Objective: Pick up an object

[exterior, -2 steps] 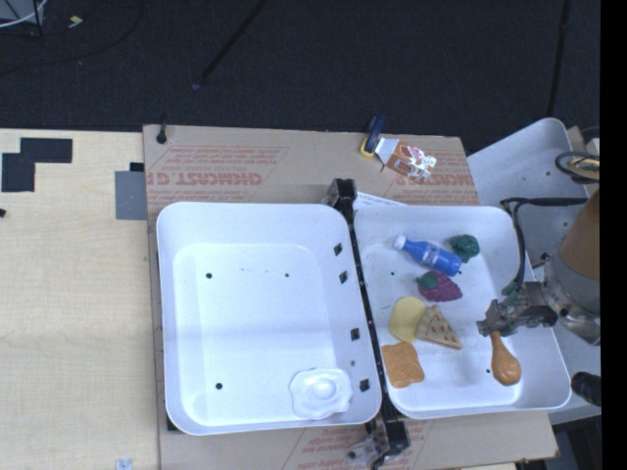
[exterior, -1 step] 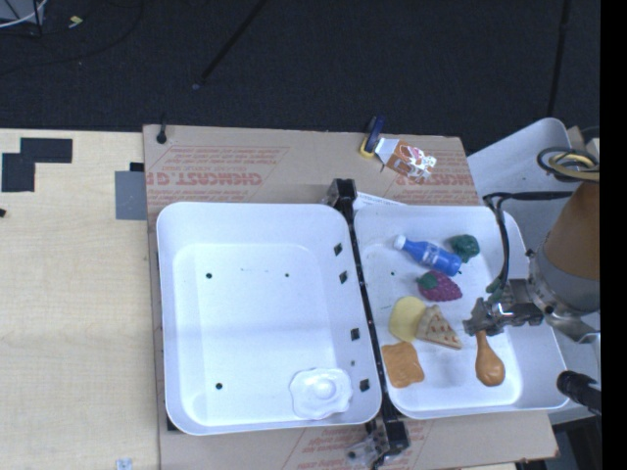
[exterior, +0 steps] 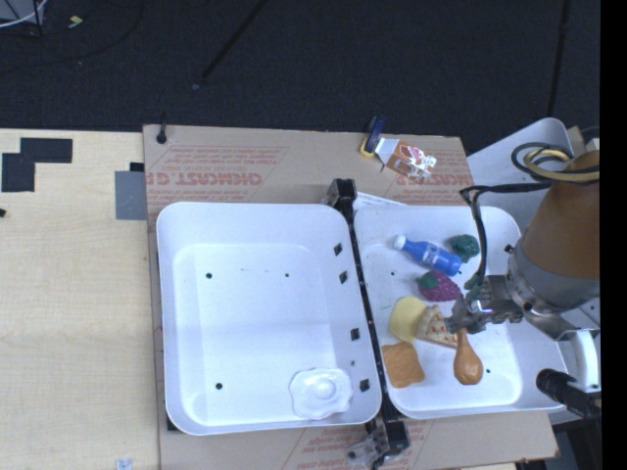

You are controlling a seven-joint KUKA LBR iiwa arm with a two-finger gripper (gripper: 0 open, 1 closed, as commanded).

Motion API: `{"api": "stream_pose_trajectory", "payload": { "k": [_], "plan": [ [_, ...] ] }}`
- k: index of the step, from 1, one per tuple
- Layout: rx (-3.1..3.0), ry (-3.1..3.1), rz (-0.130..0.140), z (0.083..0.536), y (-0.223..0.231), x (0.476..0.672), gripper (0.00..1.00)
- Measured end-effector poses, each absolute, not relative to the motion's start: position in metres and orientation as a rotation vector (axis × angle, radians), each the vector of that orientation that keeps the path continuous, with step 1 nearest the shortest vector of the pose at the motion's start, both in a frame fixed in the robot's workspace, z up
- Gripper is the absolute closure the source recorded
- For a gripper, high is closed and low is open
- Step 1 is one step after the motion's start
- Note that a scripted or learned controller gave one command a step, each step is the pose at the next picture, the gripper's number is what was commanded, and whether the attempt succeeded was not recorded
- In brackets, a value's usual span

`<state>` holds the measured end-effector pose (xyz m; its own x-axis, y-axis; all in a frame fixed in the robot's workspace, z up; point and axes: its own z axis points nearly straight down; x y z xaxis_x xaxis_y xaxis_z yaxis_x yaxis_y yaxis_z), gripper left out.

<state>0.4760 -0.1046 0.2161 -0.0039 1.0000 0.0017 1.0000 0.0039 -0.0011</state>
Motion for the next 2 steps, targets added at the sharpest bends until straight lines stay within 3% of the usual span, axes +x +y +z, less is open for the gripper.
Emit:
{"api": "stream_pose_trajectory", "payload": {
  "k": [1,2],
  "plan": [
    [-2.219,-2.224,-0.001,0.26,-0.097,0.476,1.0],
    [-2.215,-2.22,0.005,0.221,-0.078,0.475,1.0]
  ]
}}
